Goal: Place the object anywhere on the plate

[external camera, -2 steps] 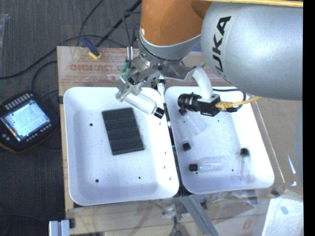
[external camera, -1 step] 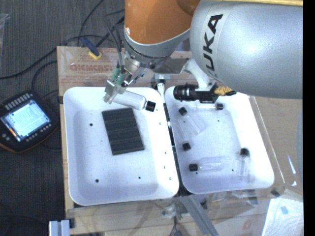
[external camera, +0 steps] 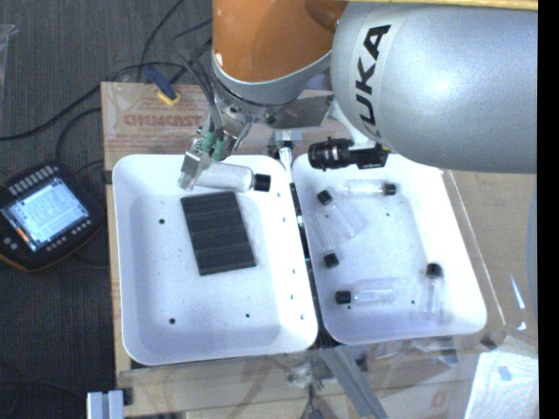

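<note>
One clear vial [external camera: 229, 178] lies in the left bin [external camera: 144, 260], touching the far edge of the dark plate [external camera: 218, 232], with my gripper [external camera: 194, 166] at its end, jaws seemingly clamped on it, so next I'd carry it over the plate and release.

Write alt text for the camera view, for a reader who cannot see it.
A grey and orange KUKA arm reaches over two white bins, its gripper at a clear vial with a black cap, lying just above a dark ribbed plate in the left bin. The right bin holds several more clear vials.
</note>
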Available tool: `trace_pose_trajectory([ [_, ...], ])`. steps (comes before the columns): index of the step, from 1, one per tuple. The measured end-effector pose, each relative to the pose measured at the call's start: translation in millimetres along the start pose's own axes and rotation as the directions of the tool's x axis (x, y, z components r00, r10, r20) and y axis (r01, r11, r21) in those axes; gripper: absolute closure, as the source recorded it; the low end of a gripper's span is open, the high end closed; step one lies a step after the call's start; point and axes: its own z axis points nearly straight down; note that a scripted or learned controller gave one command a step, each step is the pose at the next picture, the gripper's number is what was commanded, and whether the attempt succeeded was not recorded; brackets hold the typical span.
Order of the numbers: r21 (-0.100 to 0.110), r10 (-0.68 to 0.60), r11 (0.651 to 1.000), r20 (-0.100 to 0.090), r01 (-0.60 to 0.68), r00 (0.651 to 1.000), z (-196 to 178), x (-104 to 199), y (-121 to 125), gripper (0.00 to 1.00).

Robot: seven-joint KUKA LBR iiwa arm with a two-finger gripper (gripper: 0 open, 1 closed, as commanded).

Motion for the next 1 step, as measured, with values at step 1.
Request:
trace_pose_trajectory([
  [1, -0.002, -0.332, 0.943, 0.001, 0.332, 0.943, -3.3, -15.6, 19.0, 1.0],
])
